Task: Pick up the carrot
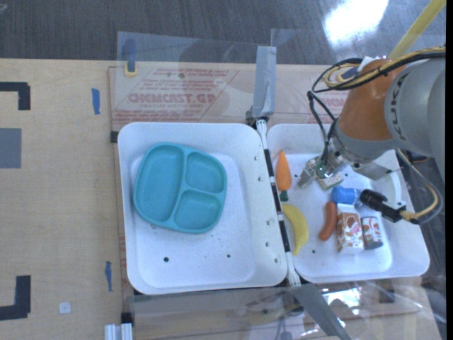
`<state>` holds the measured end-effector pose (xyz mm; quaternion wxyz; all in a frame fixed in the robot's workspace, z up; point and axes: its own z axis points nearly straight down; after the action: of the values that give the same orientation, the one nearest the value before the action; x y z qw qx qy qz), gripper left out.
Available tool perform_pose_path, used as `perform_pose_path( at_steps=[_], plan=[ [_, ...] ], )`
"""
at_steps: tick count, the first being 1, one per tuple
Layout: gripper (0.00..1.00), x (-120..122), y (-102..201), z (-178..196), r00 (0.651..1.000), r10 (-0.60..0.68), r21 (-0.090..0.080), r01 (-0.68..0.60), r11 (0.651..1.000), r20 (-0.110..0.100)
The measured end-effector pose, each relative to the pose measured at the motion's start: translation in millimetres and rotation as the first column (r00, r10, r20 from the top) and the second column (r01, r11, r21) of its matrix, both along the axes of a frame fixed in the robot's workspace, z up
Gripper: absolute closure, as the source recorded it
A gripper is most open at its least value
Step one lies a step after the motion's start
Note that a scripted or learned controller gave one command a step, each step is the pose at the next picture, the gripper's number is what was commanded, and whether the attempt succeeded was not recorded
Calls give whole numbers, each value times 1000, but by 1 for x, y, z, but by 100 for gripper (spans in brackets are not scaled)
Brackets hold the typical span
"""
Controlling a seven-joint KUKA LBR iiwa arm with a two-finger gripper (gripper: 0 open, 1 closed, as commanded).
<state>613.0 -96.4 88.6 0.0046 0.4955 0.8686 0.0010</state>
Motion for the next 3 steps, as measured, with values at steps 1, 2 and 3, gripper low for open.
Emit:
perform_pose_path(
  at_steps=[1, 2, 3],
  plan=[
    [100, 39, -4, -1, 980, -198, 2, 198, 980, -1],
    [100, -42, -5, 0, 998, -66, 3, 66, 998, 0],
    [100, -24, -4, 0, 891, -454, 4, 454, 891, -2]
  ],
)
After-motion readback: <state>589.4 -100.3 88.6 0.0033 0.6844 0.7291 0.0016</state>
